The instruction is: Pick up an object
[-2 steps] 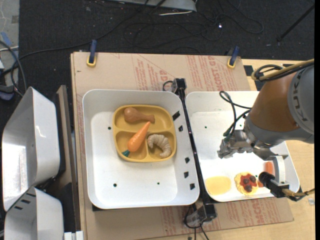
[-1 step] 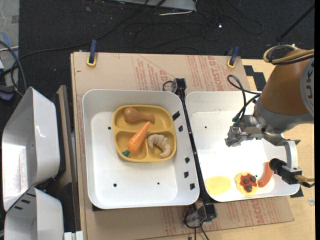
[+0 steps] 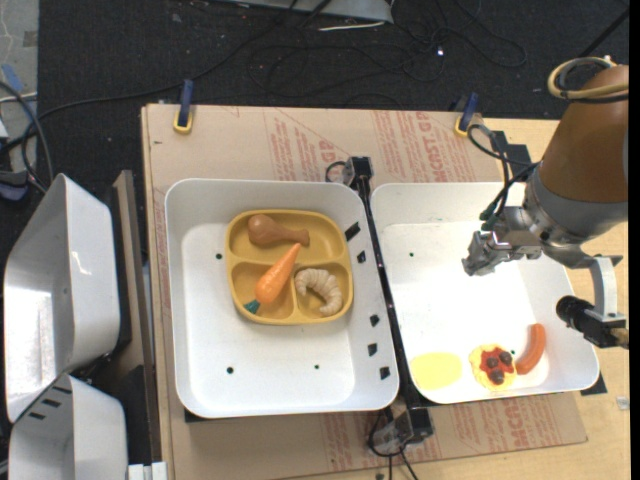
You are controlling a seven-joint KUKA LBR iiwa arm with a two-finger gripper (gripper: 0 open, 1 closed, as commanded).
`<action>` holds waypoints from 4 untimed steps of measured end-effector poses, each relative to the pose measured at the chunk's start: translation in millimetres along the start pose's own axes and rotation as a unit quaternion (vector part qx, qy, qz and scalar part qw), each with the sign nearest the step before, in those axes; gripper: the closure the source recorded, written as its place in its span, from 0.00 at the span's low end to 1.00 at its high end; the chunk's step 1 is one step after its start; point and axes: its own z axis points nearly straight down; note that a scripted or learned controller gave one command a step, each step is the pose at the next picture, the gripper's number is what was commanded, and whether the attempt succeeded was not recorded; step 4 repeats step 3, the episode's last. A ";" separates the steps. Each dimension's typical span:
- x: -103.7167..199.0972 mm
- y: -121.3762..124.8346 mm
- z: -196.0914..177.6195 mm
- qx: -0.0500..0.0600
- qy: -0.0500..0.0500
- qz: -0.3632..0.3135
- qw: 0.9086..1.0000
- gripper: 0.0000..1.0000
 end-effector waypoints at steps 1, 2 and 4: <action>44.8 -7.8 11.0 0.003 0.001 -0.001 1.000 1.00; 107.4 -13.8 18.2 0.003 0.002 -0.002 1.000 1.00; 155.6 -27.5 10.2 0.003 0.002 -0.002 1.000 1.00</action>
